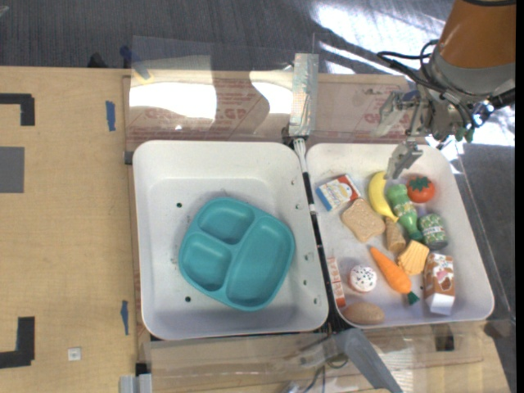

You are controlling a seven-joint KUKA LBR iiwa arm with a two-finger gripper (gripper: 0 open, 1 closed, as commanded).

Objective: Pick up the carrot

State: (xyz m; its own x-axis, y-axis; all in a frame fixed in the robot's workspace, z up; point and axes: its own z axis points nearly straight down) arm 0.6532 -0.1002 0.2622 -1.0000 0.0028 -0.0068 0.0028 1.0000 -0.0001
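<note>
So the claw [403, 160] is hanging over the back edge of the right bin [475, 244], coming down off the grey arm [471, 60] with the orange band. It's got nothing in it as far as I can see, but whether it's released or clenched I honestly can't tell from this angle, it's mostly a grey blur. Its tip sits just above the banana [376, 195], with the tomato [421, 188] just beside it to the right.

The carrot [389, 270] is well apart from the claw, lying flat toward the front of the same bin, pointed end aimed back-left and green stub at the front-right. It's touching the cheese wedge [413, 257] on its right side, and the white cupcake [363, 279] sits just to its left. A slice of bread [363, 219] is behind it, and a potato [363, 312] is near the front rim.

Over in the left bin [164, 170] there's a teal divided plate [237, 253] sitting at a tilt. Both bins are on the tan worktop [61, 219].
</note>
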